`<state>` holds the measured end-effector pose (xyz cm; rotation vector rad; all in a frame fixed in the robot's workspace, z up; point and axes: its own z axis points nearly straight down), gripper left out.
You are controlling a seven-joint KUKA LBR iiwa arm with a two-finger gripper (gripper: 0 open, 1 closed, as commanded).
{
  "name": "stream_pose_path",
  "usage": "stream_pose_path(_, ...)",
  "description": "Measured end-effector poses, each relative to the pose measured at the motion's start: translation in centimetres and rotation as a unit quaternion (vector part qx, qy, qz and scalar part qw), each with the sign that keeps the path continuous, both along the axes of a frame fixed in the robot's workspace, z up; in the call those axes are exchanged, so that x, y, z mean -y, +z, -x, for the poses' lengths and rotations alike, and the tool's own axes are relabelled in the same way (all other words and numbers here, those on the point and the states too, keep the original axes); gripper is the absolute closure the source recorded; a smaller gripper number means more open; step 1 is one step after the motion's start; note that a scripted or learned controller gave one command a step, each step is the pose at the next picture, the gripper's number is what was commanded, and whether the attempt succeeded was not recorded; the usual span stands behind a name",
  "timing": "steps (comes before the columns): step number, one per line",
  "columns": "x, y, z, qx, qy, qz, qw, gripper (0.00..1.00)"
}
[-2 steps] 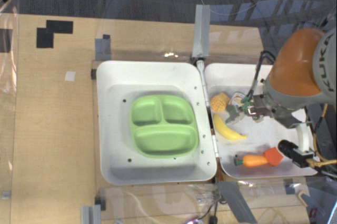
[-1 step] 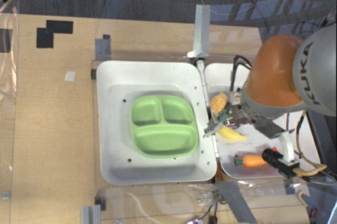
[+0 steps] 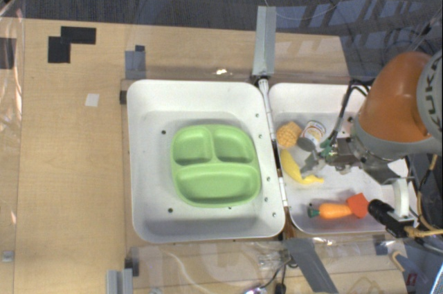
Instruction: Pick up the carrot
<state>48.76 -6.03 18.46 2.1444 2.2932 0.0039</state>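
Observation:
The carrot (image 3: 333, 211) lies flat near the front wall of the right bin (image 3: 346, 93), orange with a green tip pointing left. My gripper (image 3: 313, 156) hangs over the middle of that bin, above the carrot and just over the yellow banana (image 3: 297, 170). It is open, with nothing between its fingers. The carrot is apart from the gripper, a short way toward the front of the bin.
A red-orange block (image 3: 358, 204) touches the carrot's right end. A corn cob (image 3: 288, 135) and a small can (image 3: 313, 131) lie behind the banana. The left bin (image 3: 149, 216) holds a green divided plate (image 3: 216, 164). The arm's orange band (image 3: 392, 99) hangs over the right bin's right side.

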Motion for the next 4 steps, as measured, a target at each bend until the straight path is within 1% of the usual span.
stream_pose_path(1,4.3,-9.2,-0.2,0.004,-0.029,0.0008,0.9996,0.00)
stream_pose_path(2,4.2,-9.0,0.0,0.000,-0.050,0.0000,0.9988,0.00)
stream_pose_path(3,8.7,4.9,-0.1,0.002,0.025,0.0014,0.9997,0.00)
stream_pose_path(4,11.0,-1.1,-1.1,0.000,-0.016,0.0008,0.9999,0.00)
